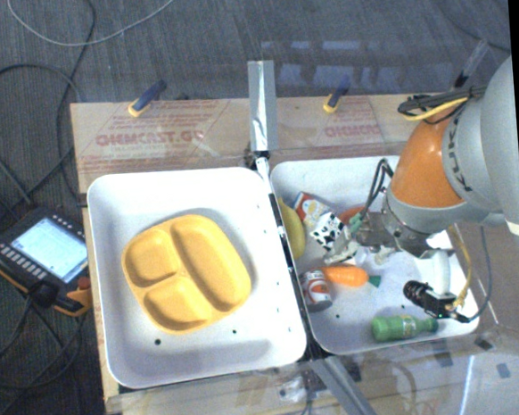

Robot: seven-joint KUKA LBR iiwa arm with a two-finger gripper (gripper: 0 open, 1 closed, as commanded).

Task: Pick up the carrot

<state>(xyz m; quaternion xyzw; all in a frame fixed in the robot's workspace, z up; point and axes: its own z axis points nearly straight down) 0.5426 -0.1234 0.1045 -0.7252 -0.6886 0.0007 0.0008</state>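
Hovering our gripper (367,238) just above the carrot (346,276) in the right bin (345,334), we judge descent and closing come next, its state unclear.

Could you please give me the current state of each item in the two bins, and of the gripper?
carrot: lying flat in the right bin, not held
gripper: low over the right bin, just above the carrot
green bottle: lying on its side
small can: tipped against the bin's left wall
yellow divided tray: flat in the left bin
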